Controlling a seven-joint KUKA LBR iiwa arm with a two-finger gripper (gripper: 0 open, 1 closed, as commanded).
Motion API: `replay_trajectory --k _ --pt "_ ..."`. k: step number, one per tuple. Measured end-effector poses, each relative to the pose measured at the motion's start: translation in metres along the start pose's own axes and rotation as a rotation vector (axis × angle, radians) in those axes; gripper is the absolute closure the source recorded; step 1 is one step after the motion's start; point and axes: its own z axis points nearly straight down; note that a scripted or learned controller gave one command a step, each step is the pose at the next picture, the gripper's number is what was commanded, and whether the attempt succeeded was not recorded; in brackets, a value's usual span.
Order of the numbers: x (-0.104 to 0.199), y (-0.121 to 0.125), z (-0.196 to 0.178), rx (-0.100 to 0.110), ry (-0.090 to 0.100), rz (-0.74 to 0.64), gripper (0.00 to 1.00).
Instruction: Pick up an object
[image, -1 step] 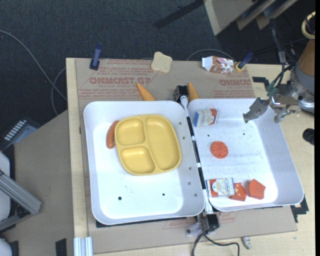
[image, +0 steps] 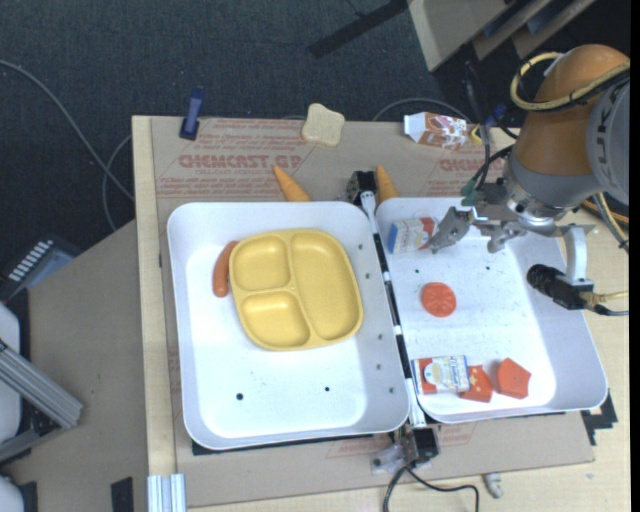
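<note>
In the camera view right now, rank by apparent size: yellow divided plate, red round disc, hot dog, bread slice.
1. yellow divided plate, by far the largest
2. hot dog
3. bread slice and red round disc look alike; unranked.

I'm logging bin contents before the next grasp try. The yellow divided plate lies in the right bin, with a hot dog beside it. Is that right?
Not quite. The camera view shows the yellow divided plate in the left bin, not the right one. The hot dog does lie beside it, at its left edge.
</note>
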Motion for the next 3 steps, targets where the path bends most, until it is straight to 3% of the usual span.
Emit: replay_trajectory --k 1,2,3 --pt "-0.006 -0.017 0.103 -0.002 -0.001 0.002 0.0" --pt "0.0 -0.04 0.103 -0.001 0.0 0.002 0.0" --pt "0.0 -0.039 0.093 -0.003 0.0 0.002 1.0"
